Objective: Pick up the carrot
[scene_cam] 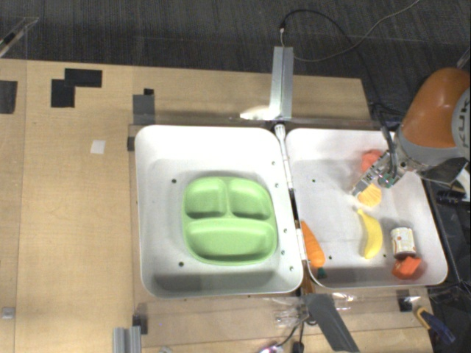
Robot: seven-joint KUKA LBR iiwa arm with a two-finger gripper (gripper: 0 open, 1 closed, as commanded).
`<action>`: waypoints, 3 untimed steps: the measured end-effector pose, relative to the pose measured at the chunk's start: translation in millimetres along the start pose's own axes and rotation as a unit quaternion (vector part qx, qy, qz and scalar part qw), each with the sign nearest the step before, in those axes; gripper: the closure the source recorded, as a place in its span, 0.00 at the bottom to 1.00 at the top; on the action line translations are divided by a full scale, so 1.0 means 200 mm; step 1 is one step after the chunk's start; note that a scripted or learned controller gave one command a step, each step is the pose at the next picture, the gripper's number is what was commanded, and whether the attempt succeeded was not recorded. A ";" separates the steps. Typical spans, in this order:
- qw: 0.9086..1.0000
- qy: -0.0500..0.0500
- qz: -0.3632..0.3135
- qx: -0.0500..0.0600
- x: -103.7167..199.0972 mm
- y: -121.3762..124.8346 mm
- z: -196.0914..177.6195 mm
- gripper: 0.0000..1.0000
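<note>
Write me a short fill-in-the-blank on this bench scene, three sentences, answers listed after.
1. The green divided plate lies in the ____ bin.
2. The carrot lies in the right bin against its ____ wall.
3. The gripper is over the right bin, above the ____-coloured banana in the camera view.

Missing words: left; left; yellow

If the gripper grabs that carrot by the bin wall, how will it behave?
The carrot looks rigid and tapered, so it would likely slip toward its thin end. Round-bodied, it may roll if nudged. Lying against the right bin's left wall, it leaves little finger room.
</note>
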State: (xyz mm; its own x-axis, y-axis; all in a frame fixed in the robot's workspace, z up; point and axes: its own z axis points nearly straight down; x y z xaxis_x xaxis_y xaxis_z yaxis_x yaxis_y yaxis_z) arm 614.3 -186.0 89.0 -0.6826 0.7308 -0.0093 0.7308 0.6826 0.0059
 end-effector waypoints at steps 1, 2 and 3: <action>1.000 0.003 0.021 0.001 0.26 0.10 -0.55 1.00; 0.999 0.004 0.052 0.002 0.43 0.31 -0.60 1.00; 0.999 0.004 0.052 0.002 0.43 0.31 -0.60 0.00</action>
State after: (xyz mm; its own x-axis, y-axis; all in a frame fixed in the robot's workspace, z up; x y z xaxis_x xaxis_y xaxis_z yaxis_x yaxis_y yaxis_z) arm 600.3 -80.7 208.2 -0.6030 0.7977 -0.0008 0.7977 0.6030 0.0017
